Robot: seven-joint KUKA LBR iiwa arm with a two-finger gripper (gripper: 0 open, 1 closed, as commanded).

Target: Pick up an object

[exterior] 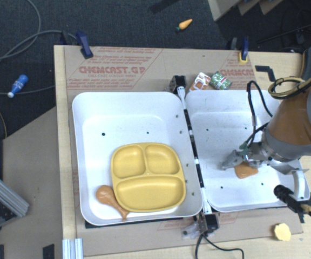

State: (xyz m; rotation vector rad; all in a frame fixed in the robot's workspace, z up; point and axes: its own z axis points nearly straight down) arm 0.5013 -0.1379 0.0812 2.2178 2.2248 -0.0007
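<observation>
At the right of the frame we see the gripper [241, 162] low in the right bin [220, 120], touching a small orange-brown object [247, 171] lying on the bin floor toward the lower right; we cannot tell how its tool is set. In the left bin [90, 123], lower centre, lie a yellow divided plate [147, 177] and an orange spoon-like piece [110, 197].

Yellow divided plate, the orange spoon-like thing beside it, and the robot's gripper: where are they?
Yellow divided plate [147, 177]: camera view, centre ridge.
Orange spoon-like thing [106, 194]: camera view, rounded end.
Gripper [239, 161]: camera view, between fingertips.
</observation>
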